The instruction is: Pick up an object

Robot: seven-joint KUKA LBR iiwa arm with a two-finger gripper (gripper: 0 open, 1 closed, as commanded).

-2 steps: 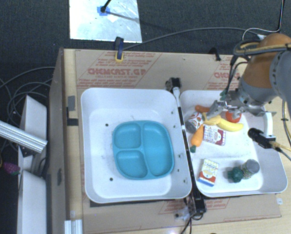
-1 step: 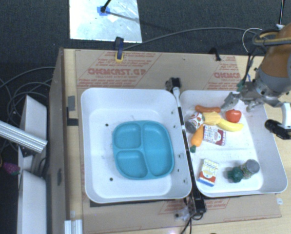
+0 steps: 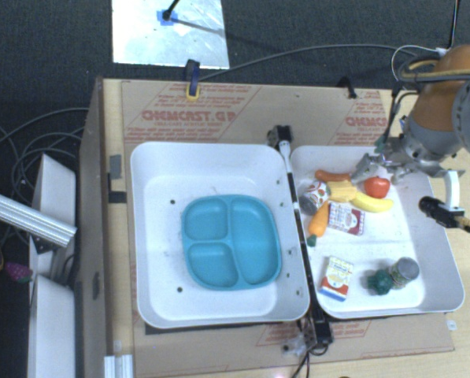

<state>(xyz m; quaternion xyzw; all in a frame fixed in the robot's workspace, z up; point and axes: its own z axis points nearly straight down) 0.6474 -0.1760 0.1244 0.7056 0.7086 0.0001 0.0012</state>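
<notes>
The right white bin (image 3: 445, 278) holds several small items. A red tomato (image 3: 377, 187) rests on a yellow banana (image 3: 373, 203), next to a yellow cheese wedge (image 3: 342, 191) and an orange sausage (image 3: 331, 176). An orange carrot (image 3: 319, 220) lies by the bin's left wall, with a red-and-white carton (image 3: 346, 218) beside it. Toward the front lie a small juice box (image 3: 337, 277), a green object (image 3: 379, 281) and a grey can (image 3: 405, 270). My gripper (image 3: 379, 168) hangs over the bin's far right part, just above the tomato.
The left white bin (image 3: 160, 183) holds a blue divided plate (image 3: 231, 239). A black clamp (image 3: 282, 138) sits where the two bins meet at the back. My grey arm (image 3: 439, 109) reaches over the right bin's far right corner.
</notes>
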